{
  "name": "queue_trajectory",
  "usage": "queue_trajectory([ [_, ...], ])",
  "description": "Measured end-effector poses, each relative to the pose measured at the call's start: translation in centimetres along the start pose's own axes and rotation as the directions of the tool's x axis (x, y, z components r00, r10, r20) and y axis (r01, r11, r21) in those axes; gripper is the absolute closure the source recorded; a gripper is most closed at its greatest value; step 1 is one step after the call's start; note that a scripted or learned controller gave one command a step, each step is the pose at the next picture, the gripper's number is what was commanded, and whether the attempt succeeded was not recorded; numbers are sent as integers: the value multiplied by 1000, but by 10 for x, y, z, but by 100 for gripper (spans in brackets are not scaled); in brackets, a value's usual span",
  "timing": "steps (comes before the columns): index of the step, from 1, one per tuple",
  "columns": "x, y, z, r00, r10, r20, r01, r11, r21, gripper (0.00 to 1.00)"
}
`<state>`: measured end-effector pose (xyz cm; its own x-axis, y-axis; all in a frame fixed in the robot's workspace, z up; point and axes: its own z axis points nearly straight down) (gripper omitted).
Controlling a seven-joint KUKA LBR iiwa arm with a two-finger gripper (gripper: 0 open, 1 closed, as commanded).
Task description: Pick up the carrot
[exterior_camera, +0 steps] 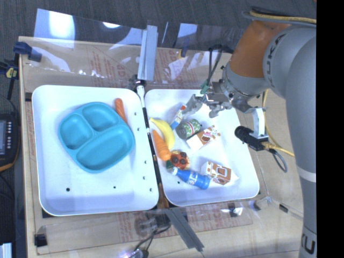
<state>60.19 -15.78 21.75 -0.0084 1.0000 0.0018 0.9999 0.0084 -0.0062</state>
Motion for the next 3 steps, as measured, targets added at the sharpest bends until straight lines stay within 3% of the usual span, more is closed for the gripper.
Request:
queue_trajectory([
  [1, 34, 1, 126, 963, -271, 2, 271, 963, -2, 0],
  [2, 43, -77, 119, 905, -424, 31, 424, 905, -13, 0],
  [3, 49, -77, 112, 902, -432, 18, 432, 902, -10, 100],
])
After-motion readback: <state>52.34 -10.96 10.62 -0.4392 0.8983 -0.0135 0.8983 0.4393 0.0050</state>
